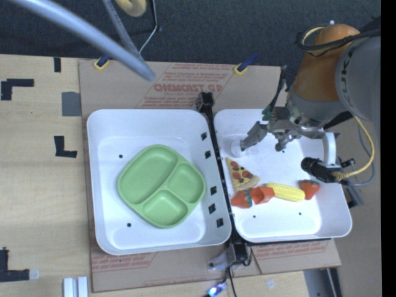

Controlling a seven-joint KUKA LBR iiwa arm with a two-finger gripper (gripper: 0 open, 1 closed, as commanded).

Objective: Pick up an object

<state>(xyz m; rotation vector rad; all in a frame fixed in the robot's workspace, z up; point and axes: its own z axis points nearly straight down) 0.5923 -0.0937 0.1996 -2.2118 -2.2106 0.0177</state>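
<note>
Gripper (267, 138) sits over the far part of the right bin (331, 228), fingers spread wide, nothing between them. Pizza slice (241, 174), red pieces (252, 196), corn cob (285, 192) lie nearer in that bin, apart from the fingers. Green divided plate (162, 185) is in the left bin (99, 166).

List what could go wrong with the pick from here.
1. The gripper hovers open over bare floor of the right bin, apart from the toys, so closing here would likely grab nothing.
2. The pizza slice, red pieces and corn lie close together; a descent there may nudge neighbours or catch two.
</note>
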